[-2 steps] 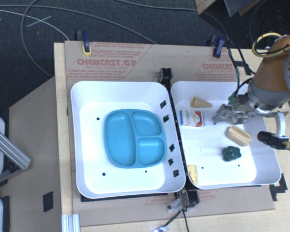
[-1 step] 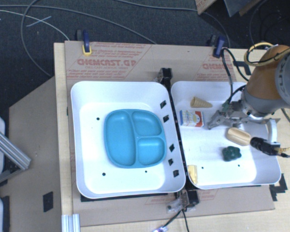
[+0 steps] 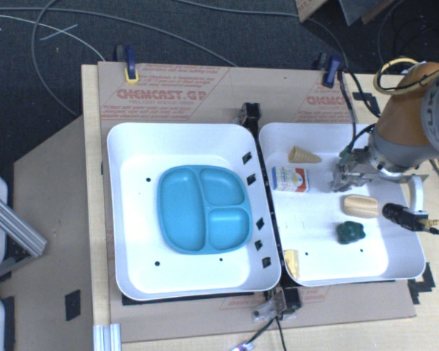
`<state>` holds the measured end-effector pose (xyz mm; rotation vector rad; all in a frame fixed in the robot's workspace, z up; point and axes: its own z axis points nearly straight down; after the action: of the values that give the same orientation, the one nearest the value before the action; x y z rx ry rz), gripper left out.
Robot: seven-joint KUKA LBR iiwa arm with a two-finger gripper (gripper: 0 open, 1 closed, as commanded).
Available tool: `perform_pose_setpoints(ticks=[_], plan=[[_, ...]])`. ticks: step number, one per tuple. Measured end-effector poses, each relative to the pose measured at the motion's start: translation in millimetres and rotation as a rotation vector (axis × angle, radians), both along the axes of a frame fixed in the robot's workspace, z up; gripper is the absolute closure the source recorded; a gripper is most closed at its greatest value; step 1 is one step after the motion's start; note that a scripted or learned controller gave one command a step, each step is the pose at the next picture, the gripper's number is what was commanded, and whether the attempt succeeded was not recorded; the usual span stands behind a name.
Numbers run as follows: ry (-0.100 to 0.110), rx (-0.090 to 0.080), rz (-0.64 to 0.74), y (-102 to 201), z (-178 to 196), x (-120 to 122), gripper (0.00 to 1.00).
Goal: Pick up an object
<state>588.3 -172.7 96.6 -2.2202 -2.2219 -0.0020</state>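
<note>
Tool [image 3: 346, 178] first: we are seeing it low over the right bin [image 3: 395, 269], near the bin's far right side, under the grey arm [image 3: 410, 123] with its orange band. We cannot tell how it is set, and we are not seeing anything held in it.

We are looking at five small things lying in the right bin. A tan cone piece [image 3: 304, 155] is lying near the far edge. A little white box with red on it [image 3: 290, 179] is lying just beside the wall between the two bins. A pale bread roll shape [image 3: 361, 206] is lying just below the tool. A dark green lump [image 3: 350, 232] is lying near the roll, a bit closer to us. A small yellow bit [image 3: 290, 258] is sitting in the near left corner.

In the left bin [image 3: 132, 269] we are seeing a blue plate with three parts [image 3: 204, 208]. Both bins are sitting side by side on the brown surface [image 3: 168, 86].
</note>
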Motion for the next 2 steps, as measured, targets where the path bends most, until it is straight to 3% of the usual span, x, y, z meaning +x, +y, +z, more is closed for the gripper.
perform_pose_setpoints(ticks=[2], plan=[[-0.008, -0.003, 0.001, 3.6, 125.8, 0.6, 1.00]])
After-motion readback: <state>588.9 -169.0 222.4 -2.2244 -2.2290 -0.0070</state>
